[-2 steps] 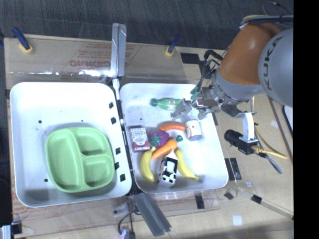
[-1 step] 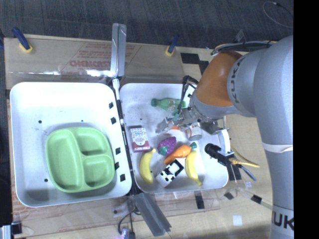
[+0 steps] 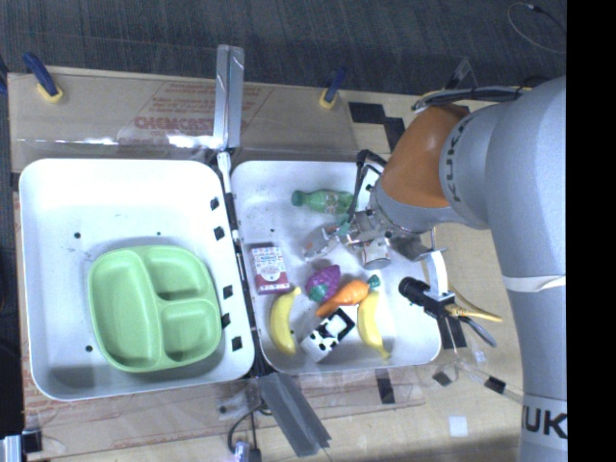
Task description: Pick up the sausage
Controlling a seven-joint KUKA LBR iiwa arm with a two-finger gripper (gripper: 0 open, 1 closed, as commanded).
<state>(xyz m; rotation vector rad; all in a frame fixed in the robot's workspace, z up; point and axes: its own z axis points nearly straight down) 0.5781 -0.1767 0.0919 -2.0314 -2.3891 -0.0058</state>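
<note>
While the gripper [image 3: 358,231] hangs low over the middle of the right bin [image 3: 258,195], whether it is open or closed cannot be told from this angle. The sausage [image 3: 269,268], seemingly a flat reddish-brown packet, lies apart from it near the bin's left wall, just above a banana [image 3: 281,320]. It is probably light, fairly stiff and slick-wrapped, and best pinched across its narrow width.

We read white letters "UK" on the grey arm's base [image 3: 541,422]. Red print on the clear plastic sheet [image 3: 178,112] behind the bins is too blurred to read.
</note>
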